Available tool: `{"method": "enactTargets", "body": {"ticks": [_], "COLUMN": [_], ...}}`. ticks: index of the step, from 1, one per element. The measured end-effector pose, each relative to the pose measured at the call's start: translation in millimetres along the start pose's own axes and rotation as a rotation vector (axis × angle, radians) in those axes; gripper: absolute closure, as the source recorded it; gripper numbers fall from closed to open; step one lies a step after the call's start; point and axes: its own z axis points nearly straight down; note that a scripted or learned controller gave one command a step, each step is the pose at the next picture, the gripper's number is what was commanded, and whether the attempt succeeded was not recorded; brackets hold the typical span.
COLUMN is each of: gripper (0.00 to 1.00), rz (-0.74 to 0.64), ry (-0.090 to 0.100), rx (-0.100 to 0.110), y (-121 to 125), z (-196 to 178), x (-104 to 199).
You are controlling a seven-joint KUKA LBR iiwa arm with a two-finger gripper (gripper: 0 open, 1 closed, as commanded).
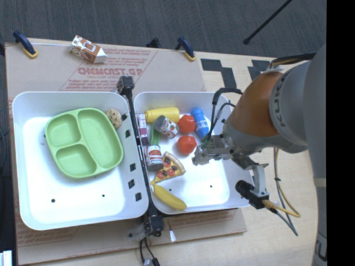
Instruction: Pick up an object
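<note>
You see the grey arm with its orange band point(256, 111) reaching in from the right over the right-hand shallow white bin point(222, 195), its claw point(202, 155) low above the bin floor, just right of a red round tomato-like toy point(187, 144). You cannot tell how far the claw stands open, and nothing shows gripped in it. The objects to pick lie mostly in the left half of that bin: a yellow cylinder-shaped bottle point(162, 114) on its side at the far edge, a small printed can point(165, 126) just near of it, a second red round toy point(187, 123) and a blue bottle with a pale label point(199, 121) beside it to the right, close to the arm's wrist. Along the bin's left wall you find a slim dark-capped tube point(142, 129), a green-and-red labelled can point(153, 155), a toy pizza slice point(168, 169) and, nearest, a yellow plastic banana point(168, 197). In the left white bin point(33, 204) a light green divided plastic plate point(83, 142) lies with a round brown cookie point(114, 116) touching its far right rim. On the cardboard-covered surface point(166, 65) beyond the bins a small brown-and-white carton point(86, 49) lies tilted, well apart from everything else.
</note>
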Motion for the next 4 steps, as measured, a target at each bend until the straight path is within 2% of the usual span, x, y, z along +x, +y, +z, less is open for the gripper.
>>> {"method": "enactTargets", "body": {"ticks": [1,2,3,4], "gripper": [1.00,1.00,1.00,1.00], "rz": [0.002,0.000,-0.001,-0.001], "ry": [0.000,-0.002,0.002,0.001], "rx": [-0.003,-0.008,-0.001,-0.001], "y": [13,77,111,95], "z": [17,-104,-58,-64], "x": [-63,-63,-15,-7]}}
